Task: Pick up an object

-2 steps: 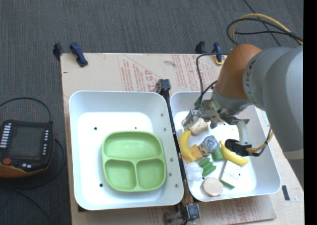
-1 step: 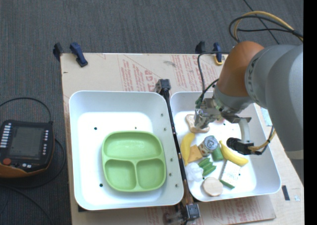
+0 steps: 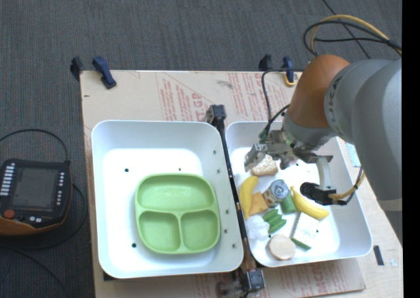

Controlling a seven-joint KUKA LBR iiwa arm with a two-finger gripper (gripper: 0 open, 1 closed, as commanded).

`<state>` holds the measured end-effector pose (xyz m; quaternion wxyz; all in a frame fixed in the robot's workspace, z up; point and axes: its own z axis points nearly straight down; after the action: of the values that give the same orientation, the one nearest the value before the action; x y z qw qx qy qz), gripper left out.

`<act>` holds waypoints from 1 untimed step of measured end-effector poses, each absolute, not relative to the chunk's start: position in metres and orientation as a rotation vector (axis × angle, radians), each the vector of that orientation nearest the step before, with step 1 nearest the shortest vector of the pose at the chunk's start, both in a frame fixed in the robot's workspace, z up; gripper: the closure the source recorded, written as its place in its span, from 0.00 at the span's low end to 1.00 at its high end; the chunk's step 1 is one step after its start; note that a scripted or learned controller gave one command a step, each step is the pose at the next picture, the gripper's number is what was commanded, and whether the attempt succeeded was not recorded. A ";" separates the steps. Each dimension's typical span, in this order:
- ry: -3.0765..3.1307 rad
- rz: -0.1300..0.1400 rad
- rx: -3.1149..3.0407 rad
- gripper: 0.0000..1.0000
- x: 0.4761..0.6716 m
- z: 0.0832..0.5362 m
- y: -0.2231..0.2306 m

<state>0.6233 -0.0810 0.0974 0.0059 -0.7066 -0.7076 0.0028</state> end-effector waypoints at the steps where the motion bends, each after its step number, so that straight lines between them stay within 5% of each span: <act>1: -2.214 0.009 -2.210 1.00 0.624 0.107 -0.081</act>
<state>0.6235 -0.0808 0.1070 0.0066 -0.7064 -0.7078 0.0028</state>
